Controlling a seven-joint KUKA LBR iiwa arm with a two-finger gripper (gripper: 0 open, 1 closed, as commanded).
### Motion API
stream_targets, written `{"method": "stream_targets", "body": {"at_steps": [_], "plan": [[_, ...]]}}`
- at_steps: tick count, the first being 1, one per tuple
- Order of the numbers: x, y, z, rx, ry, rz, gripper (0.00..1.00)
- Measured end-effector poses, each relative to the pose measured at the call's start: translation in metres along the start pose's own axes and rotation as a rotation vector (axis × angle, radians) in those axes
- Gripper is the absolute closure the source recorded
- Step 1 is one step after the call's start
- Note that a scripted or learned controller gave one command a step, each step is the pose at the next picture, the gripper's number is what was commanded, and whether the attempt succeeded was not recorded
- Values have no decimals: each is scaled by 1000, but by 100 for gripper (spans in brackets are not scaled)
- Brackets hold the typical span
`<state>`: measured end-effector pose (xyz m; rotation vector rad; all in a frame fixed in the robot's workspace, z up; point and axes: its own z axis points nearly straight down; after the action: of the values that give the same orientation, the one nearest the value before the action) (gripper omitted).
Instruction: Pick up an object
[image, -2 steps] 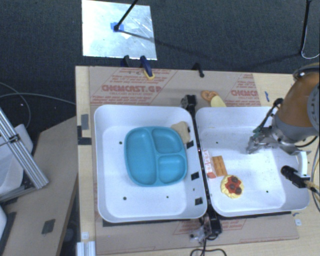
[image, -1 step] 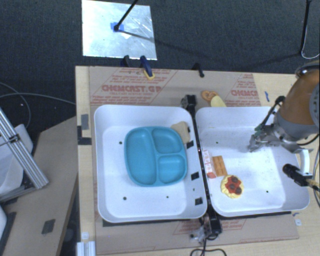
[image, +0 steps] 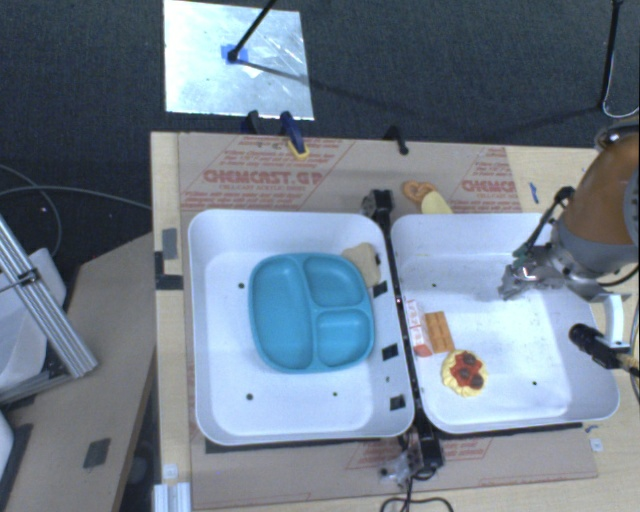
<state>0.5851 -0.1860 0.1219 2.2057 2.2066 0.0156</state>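
Toy pizza and an orange block lie in the right bin, down-left of the gripper.

Both objects sit near the bin's left wall, the block just above the pizza, its long axis running up and down the view. The gripper hangs over bare floor in the upper middle of that bin, nothing between its fingers; whether they are parted or closed, I cannot tell. A blue divided plate fills the left bin.

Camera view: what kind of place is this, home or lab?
Likely a robot lab test bench, not a home. Two shallow white bins sit side by side on a cardboard-covered bench, toy food lies in the right one, and cables run over dark carpet.
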Motion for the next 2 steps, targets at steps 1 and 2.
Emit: {"method": "stream_targets", "body": {"at_steps": [1, 2], "plan": [[13, -52, 32, 3, 2, 1, 100], [13, -49, 19, 1, 2, -2, 100]]}}
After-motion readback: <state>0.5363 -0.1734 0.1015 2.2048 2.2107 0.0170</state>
